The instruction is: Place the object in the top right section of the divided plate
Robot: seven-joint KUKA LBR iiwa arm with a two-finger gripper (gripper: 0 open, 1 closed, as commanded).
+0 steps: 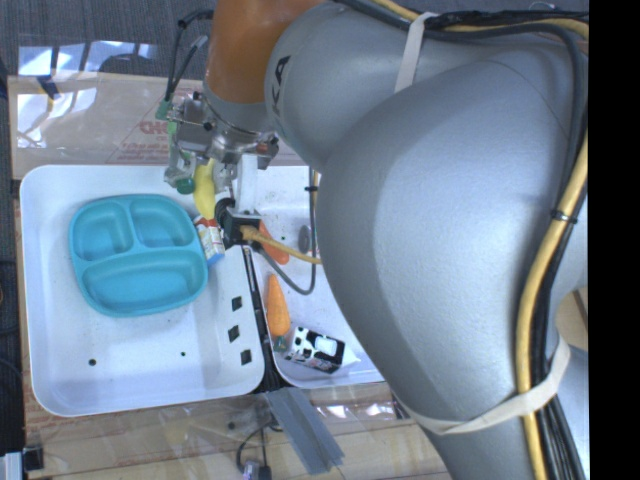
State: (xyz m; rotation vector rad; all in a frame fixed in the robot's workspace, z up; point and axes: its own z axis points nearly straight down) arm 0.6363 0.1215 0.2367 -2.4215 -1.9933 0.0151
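Hand point(205, 183) appears clamped on a yellow object point(204, 192) (banana-like, long axis vertical), just right of the divided plate point(137, 254), top right section point(160, 224) lying down-left.

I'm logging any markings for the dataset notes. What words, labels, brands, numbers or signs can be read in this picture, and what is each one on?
Red print on the cardboard behind the left bin: too blurred to read.
White marks on the small black item in the right bin: too small to read.
Label on the small container by the blue divided plate: not legible.
No text can be quoted with confidence.
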